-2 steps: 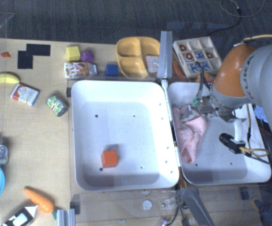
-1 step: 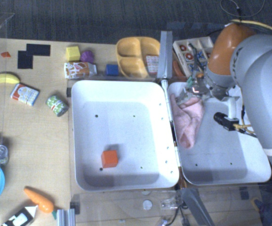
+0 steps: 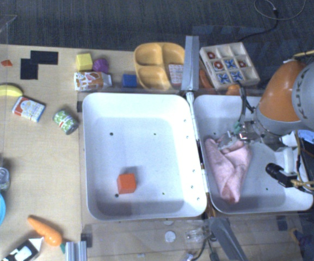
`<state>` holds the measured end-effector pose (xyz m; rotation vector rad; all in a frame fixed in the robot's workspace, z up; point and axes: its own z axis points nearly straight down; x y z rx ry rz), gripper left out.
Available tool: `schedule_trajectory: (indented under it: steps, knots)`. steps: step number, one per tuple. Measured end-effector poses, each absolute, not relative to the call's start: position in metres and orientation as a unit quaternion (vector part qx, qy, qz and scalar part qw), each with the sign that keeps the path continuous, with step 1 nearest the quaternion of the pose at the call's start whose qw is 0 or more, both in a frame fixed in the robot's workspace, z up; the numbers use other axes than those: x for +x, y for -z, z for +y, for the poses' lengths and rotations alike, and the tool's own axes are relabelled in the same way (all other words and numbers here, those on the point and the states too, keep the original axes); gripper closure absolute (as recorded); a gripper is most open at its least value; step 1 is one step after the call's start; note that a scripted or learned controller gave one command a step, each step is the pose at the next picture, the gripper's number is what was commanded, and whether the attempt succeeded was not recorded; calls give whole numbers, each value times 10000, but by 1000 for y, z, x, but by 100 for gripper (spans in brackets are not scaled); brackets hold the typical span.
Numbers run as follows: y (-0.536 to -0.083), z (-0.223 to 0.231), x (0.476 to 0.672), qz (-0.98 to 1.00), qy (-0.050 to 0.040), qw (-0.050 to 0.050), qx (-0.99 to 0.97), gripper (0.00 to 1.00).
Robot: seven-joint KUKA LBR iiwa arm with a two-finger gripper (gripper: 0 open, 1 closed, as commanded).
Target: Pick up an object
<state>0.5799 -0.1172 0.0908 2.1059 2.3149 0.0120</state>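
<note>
While the jaws [image 3: 237,136] touch the pink cloth [image 3: 228,167], I cannot tell their opening.

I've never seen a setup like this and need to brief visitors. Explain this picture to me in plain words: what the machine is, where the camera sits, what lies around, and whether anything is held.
The picture comes from one fixed camera above a bench, looking down at a slant. The machine is a grey robot arm with an orange band, reaching in from the right. Its hand sits low over the right shallow white bin, at the top edge of a crumpled pink cloth lying there. Whether the hand has hold of the cloth cannot be told from here. The left shallow white bin contains a small orange cube. Spare items lie around on the bench: a yellow banana, an orange carrot, a yellow divided dish and a noughts-and-crosses board.
</note>
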Motion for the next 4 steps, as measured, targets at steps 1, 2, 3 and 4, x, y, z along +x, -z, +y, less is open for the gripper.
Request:
schedule_trajectory:
  steps: [1,2,3,4]
  knots:
    - [-90,-92,631,7472,-46,55,6646,0]
    - [-104,-90,634,7493,-73,93,6622,100]
    - [-217,-126,671,7954,-29,57,6060,100]
    - [-202,-97,670,8326,-18,36,5538,100]
